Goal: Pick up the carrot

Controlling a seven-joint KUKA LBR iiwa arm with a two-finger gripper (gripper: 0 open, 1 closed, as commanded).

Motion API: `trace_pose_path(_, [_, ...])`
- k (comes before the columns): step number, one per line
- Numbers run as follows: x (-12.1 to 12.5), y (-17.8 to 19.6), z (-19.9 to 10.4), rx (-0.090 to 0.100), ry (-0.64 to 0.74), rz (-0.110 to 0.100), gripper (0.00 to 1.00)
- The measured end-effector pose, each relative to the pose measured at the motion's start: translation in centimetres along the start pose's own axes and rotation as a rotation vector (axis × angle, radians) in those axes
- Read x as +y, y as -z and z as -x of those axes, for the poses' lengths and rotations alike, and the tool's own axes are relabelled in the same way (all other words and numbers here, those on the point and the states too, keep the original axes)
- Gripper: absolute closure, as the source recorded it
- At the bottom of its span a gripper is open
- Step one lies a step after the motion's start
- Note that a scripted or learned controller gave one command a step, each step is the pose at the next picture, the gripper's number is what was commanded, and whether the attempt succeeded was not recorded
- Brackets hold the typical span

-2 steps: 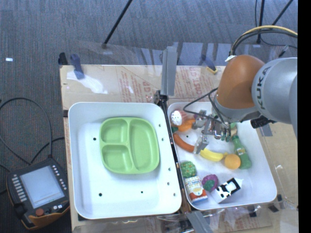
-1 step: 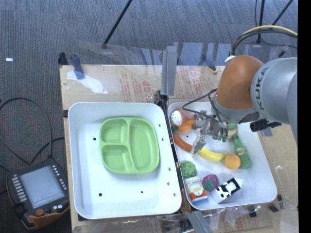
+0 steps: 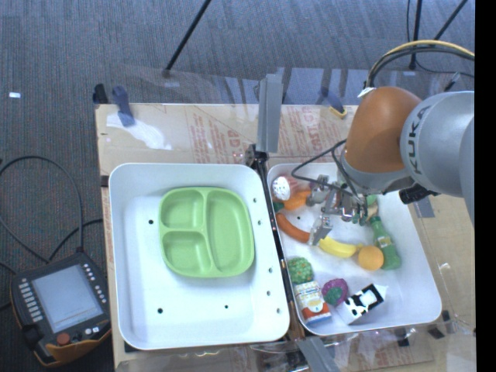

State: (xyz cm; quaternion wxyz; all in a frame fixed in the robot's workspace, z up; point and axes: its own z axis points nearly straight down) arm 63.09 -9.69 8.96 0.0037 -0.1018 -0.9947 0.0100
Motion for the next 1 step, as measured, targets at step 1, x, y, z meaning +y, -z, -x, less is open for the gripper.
trace_pose_path(1, [-2.11,-0.09,-15.05,-0.017,0.132,0.022,0.00])
